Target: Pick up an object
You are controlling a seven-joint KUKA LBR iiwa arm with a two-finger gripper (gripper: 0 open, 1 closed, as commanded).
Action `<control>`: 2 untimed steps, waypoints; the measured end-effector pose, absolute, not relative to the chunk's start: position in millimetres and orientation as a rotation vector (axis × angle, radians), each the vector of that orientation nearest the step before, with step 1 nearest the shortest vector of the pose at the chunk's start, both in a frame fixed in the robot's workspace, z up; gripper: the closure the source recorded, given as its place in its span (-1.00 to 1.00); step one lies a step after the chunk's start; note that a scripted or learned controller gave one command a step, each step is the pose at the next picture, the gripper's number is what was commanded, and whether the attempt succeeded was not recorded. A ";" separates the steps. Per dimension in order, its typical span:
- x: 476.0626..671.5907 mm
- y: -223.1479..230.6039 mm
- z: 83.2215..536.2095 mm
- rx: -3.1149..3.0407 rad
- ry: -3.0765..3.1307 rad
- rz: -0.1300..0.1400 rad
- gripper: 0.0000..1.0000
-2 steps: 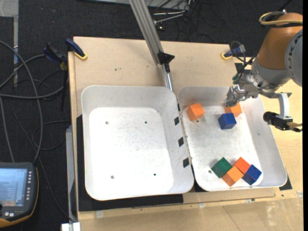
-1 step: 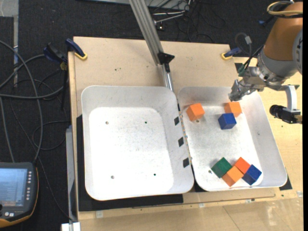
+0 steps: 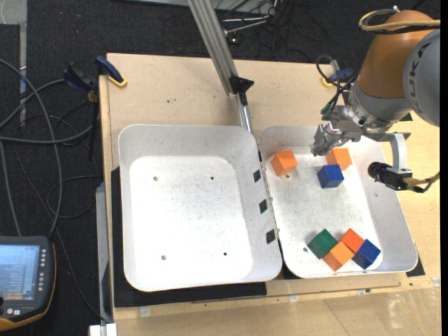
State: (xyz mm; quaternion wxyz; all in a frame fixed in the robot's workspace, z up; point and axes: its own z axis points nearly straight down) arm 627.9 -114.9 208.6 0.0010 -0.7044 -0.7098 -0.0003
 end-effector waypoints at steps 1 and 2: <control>607.5 -66.8 203.2 -2.211 -2.227 0.000 1.00; 585.1 -21.2 221.2 -2.211 -2.229 -0.001 1.00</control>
